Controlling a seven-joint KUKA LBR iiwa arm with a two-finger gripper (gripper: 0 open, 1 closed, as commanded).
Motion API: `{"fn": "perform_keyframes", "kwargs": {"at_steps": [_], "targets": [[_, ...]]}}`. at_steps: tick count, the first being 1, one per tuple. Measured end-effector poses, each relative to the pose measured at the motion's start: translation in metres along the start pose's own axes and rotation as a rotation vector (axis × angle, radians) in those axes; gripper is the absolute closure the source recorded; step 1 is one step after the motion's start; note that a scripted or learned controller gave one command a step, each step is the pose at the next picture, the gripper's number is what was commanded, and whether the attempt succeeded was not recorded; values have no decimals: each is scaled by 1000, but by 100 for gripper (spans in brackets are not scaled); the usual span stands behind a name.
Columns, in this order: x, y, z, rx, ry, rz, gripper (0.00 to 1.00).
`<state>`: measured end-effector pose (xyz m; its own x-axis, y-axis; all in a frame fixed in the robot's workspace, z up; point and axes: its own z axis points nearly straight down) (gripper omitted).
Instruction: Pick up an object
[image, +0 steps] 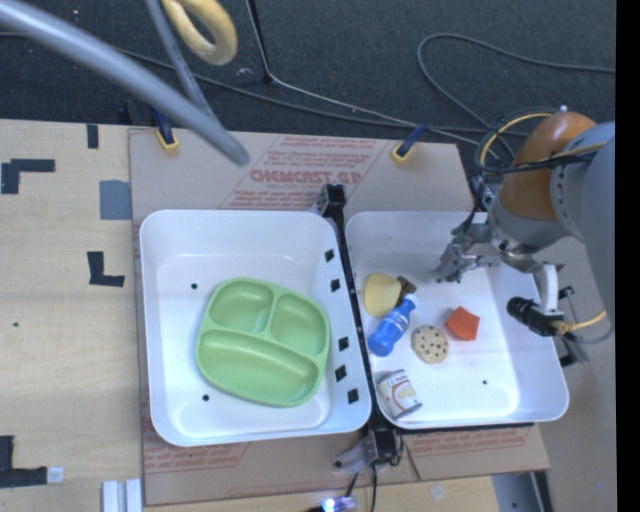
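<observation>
Claw (455, 262): above right bin (520, 400), grip state cannot be told
Orange block (462, 323): just below claw, apart

Two white bins on the bench: the left bin (160, 300) carries one green divided plate (264, 341); the right bin (520, 390) carries five things: one yellow round piece (382, 294), one blue bottle (391, 329), one cookie (431, 344), one orange block (462, 324), one small can (400, 393).

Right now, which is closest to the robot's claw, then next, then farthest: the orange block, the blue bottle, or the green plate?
From the gripper:
1. Orange block, just below it, right bin.
2. Blue bottle, left of the block, same bin.
3. Green plate, farthest, in the left bin.
</observation>
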<state>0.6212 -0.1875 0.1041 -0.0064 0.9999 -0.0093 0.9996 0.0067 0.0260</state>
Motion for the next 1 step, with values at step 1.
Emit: {"fn": "perform_keyframes", "kwargs": {"at_steps": [1], "targets": [[4, -7, -54, 23, 8, 5, 100]]}}
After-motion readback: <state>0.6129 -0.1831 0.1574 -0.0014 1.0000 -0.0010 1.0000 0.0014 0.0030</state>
